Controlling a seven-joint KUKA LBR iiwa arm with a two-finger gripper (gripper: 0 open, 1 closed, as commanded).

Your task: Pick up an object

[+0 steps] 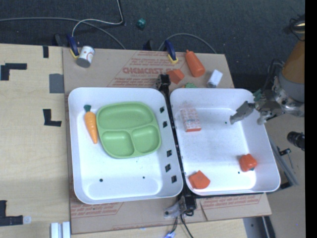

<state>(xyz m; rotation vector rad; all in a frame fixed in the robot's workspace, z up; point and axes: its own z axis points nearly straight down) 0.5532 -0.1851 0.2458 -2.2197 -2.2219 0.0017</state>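
Observation:
My gripper [250, 115] hangs over the right bin [223, 103] near its right rim, open, with nothing between its fingers. In that bin a pale pink-and-white packet [189, 119] lies at the back left. An orange block [247, 162] sits at the front right, below the gripper. Another orange piece [199, 180] rests against the front rim. The left bin [79, 148] bears a green divided plate [130, 129] and a toy carrot [91, 125] beside the plate's left edge.
Behind the bins on the cardboard lie an orange bottle shape [194, 63], a small orange block [177, 76], a white cube [215, 77] and a small can [85, 55]. Blue clamps [171, 51] and cables sit at the back edge.

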